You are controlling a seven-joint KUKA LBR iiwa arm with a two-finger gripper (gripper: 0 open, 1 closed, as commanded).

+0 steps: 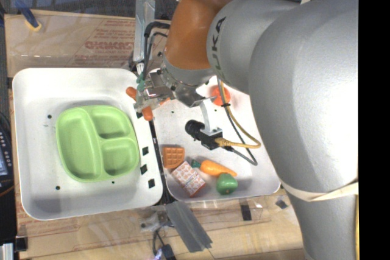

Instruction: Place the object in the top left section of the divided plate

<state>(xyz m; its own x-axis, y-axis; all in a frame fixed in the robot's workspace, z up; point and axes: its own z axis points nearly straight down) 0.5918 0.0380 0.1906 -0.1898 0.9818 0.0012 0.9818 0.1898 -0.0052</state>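
The green divided plate (97, 143) lies in the left bin (36, 88), all 3 sections bare. Right of the plate, over the ridge between the 2 bins, the gripper (145, 94) hangs beside small orange pieces (131, 92). Further right lie a waffle (173, 156), a carrot (213, 167) and a green pepper (226, 183).
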